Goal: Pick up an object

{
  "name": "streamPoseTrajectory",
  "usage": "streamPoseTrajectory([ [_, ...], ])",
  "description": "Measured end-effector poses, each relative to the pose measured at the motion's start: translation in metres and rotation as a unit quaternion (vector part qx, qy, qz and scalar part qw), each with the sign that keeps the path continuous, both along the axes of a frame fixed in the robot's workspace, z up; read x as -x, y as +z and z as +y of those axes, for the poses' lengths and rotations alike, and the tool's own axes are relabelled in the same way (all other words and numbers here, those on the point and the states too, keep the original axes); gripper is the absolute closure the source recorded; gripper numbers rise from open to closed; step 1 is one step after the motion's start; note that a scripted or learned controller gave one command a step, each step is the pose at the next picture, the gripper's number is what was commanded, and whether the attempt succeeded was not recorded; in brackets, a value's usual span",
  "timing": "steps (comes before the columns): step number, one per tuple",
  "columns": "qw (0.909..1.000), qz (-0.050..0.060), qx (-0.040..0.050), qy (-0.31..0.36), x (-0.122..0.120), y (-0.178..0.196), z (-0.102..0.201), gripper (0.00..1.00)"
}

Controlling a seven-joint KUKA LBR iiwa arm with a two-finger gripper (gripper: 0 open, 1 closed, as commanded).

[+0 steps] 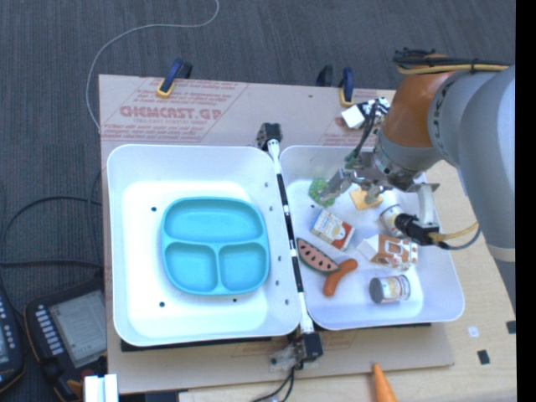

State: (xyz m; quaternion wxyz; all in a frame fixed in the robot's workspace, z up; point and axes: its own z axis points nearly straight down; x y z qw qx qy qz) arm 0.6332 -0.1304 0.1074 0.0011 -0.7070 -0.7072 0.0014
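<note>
The gripper point(362, 182) hung low over the upper part of the right bin point(448, 304), its fingertips hidden among wrist hardware and clutter, so I could not tell how far it was open or whether it had hold of anything; the nearest candidates were a green leafy toy point(322, 190) just at its nine o'clock and a yellow piece point(363, 198) almost under it at six o'clock; a descent from there risked, in my judgement, landing between the two and nudging both aside, or pinching an edge that slipped free; further out, a small orange-and-white carton point(332, 229) lay at seven o'clock, a watermelon slice point(315, 256) and a sausage point(338, 276) beyond it, a crumpled snack packet point(394, 250) at five o'clock and a little can point(389, 289) past that; the crowding left little room for the fingers; the left bin point(126, 224), at nine o'clock, held a blue divided tray point(216, 244), well apart.
</note>
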Motion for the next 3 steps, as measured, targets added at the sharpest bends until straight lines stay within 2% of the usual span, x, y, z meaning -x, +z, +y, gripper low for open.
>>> streamPoseTrajectory([
  [1,1.0000,-0.001,0.0007,0.000,-0.0009,0.0109,-0.0005,1.00],
  [2,1.0000,-0.001,0.0005,0.000,-0.0007,0.0107,-0.0004,0.00],
  [3,1.0000,-0.001,0.0008,0.000,-0.0009,0.0205,-0.0008,1.00],
])
